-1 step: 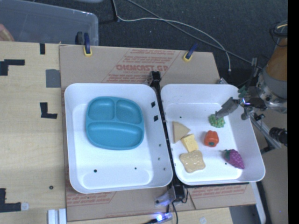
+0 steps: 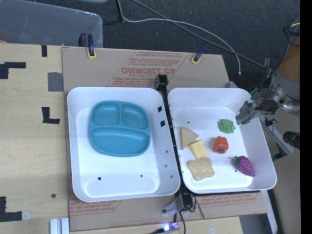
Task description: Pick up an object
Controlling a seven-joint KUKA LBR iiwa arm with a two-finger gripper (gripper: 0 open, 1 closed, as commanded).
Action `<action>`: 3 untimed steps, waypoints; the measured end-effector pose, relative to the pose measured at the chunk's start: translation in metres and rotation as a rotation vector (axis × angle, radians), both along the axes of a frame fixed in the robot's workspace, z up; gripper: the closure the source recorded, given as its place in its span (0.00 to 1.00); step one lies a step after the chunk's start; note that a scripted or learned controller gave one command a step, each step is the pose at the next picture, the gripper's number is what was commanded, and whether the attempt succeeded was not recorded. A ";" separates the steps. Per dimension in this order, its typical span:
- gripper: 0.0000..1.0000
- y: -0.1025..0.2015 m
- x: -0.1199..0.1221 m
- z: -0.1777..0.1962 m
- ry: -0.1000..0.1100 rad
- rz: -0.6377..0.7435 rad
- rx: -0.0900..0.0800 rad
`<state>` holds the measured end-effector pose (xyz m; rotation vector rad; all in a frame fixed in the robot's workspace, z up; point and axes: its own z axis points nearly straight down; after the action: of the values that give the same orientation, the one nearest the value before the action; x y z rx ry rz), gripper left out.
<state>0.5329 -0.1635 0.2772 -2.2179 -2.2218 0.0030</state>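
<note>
1. While I hang over the right bin's [image 2: 253,145] far-right rim, my gripper [image 2: 245,115] carries nothing; can't tell its opening from this angle.
2. Nothing picked yet, so the whole grab and lift remain.
3. Candidates in the right bin: green broccoli [image 2: 225,126] nearest me, red pepper [image 2: 220,145], purple grapes [image 2: 245,165], cheese wedge [image 2: 198,149], cracker [image 2: 200,168].
4. Blue tray [image 2: 119,129] sits in the left bin [image 2: 78,145].

Dark carpet floor [image 2: 204,13] spans twelve o'clock, crossed by a thin cable [image 2: 195,29]. A cardboard sheet [image 2: 141,69] covers the light wooden bench [image 2: 29,145].
</note>
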 end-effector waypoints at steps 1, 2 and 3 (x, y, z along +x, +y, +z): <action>1.00 0.023 0.036 0.268 -0.021 0.003 -0.005; 1.00 0.045 0.003 0.258 -0.002 -0.001 -0.001; 1.00 0.089 -0.033 0.063 0.013 -0.001 0.002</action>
<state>0.4994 -0.0741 0.3405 -2.2112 -2.2132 0.0149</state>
